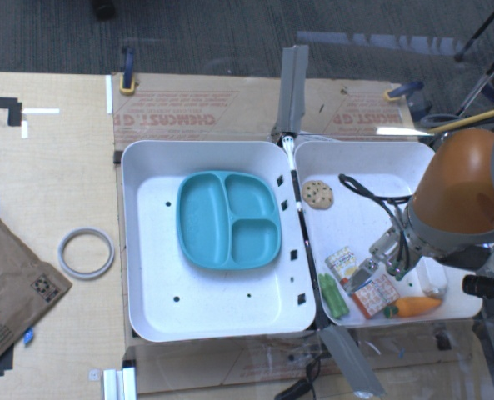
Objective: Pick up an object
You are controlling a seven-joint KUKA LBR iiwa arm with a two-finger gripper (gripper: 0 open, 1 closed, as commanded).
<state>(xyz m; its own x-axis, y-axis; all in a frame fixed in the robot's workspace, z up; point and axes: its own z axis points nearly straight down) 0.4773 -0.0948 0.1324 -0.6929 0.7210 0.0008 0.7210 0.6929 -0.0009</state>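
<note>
Objects to pick sit in the right bin (371, 161), mostly crowded into its near corner: a small box (341, 262), a red card (378, 293), a green pod (333, 297) along the divider side, and a carrot (415, 306) against the front wall. A cookie (317, 193) lies alone at the far left of that bin, well apart from the rest. We see the gripper (370, 272) low over the cluster, tilted, its tip between the box and the card; we judge it is lined up on one of those two, since they are the nearest. Fingers: we cannot tell whether apart or together, too small and dark against the clutter, and nothing is visibly between them. The orange band (463, 182) of the arm covers the bin's right side, so anything under it is hidden. The left bin (147, 248) holds a teal tray (228, 220) set near its middle. On the desk (47, 182) at left lie a tape ring (87, 252) and a cardboard box (9, 286), both outside the bins and so out of play. Tight packing in the corner could make a clean grasp hard, we judge.
</note>
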